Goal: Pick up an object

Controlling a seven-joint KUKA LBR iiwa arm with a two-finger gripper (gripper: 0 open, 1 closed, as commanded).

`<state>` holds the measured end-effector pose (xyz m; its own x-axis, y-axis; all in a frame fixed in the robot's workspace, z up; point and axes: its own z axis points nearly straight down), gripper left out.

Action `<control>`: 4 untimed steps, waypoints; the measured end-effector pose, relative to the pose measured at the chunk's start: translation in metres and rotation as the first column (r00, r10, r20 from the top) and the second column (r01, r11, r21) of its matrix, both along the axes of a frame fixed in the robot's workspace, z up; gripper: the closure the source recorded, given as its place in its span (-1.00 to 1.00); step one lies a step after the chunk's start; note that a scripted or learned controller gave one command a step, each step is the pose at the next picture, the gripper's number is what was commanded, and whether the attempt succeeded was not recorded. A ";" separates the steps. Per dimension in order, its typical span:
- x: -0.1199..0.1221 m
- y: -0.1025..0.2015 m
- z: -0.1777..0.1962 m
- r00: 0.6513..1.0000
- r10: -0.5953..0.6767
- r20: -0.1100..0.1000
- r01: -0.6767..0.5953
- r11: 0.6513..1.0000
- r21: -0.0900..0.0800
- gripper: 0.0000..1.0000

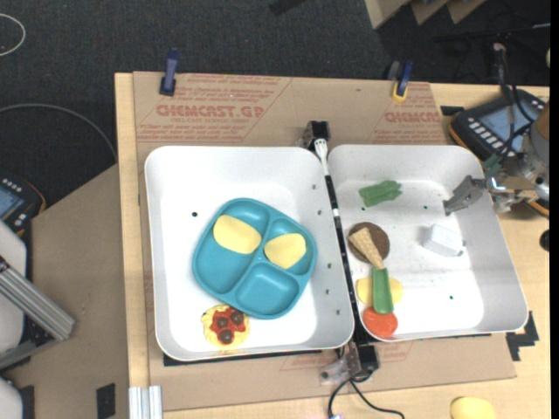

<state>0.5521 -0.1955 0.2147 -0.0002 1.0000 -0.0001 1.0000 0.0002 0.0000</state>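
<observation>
On board behind bins (166,234): "CHEMCAST GP" printed red; end effector (460,197) grip state unclear.

Small white block (441,240) lies flat in the right bin (489,312).

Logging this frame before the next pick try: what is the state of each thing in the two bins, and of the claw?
Blue divided plate: flat in the left bin, two yellow pieces in its upper compartments.
Pizza toy: flat, beside the plate's lower edge.
Green piece: lying loose, right bin.
White block: lying loose, right bin.
Carrot toy: lying among other toys.
Claw: over the right bin, holding nothing.
</observation>
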 end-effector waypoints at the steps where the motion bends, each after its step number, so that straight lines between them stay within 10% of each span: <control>1: 0.011 0.063 -0.101 1.000 0.005 -0.007 -0.005 1.000 0.005 -1.00; 2: -0.022 0.102 -0.127 1.000 -0.004 0.012 0.004 1.000 -0.007 -1.00; 3: -0.074 0.166 -0.026 1.000 0.005 0.003 -0.005 1.000 0.002 -1.00; 4: -0.071 0.196 0.081 1.000 0.006 0.012 -0.006 1.000 0.001 -1.00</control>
<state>0.4807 0.0004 0.2955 -0.0058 1.0000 0.0008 0.9999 0.0058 0.0119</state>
